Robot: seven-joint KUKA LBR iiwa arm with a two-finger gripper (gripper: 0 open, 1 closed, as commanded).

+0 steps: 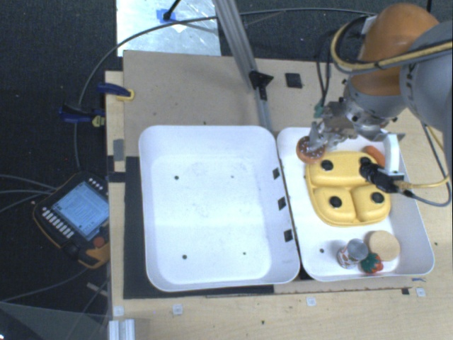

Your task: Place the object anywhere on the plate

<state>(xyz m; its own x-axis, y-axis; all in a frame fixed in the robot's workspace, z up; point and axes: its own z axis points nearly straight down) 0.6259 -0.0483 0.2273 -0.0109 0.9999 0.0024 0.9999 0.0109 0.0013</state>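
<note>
A yellow plate [345, 190] with three compartments lies in the right bin [417, 250], slightly toward its far side. A small round brown and reddish object [307, 150] sits at the plate's far left corner, right by its rim. My gripper [316, 140] reaches down onto this object from the right and partly covers it. Whether the object rests on the bin floor or is lifted cannot be told. An orange object [374, 152] lies just beyond the plate's far right edge, half hidden by the wrist.
At the near end of the right bin stand a small can [352, 251], a tan round item [384, 243] and a green and red piece [369, 263]. The left bin [152, 190] adjoins the right one. A black plug with a yellow cable [386, 180] hangs over the plate.
</note>
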